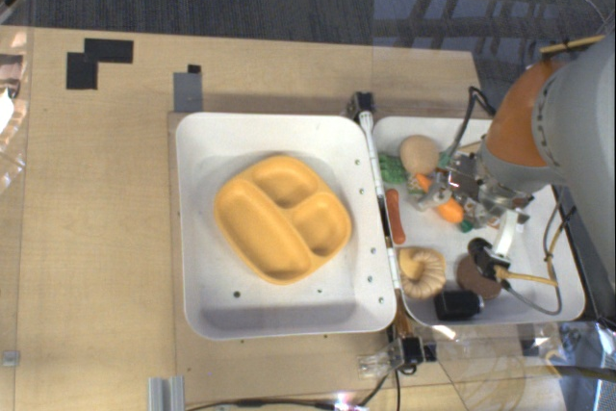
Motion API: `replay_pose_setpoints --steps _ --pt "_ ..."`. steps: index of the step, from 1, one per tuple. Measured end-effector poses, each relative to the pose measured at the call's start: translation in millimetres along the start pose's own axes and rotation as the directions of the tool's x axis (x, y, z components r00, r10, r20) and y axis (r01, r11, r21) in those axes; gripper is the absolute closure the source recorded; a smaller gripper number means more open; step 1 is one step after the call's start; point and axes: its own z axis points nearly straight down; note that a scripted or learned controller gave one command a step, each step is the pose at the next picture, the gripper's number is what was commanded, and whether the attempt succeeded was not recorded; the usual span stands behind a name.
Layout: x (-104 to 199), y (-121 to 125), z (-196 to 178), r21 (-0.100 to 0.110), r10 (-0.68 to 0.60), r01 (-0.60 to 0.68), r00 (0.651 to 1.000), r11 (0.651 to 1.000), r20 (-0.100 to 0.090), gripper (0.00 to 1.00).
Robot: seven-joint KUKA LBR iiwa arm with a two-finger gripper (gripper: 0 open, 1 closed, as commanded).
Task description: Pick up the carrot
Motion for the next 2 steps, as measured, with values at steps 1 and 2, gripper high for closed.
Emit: replay_pose_setpoints --steps 1,2 --pt "3 2 -12 -0.006 -0.010 0.010 1.000 1.000 -0.002 1.00" --pt "67 -37 -100 -0.001 0.075 -0.075 0.997 0.997 -0.004 1.00"
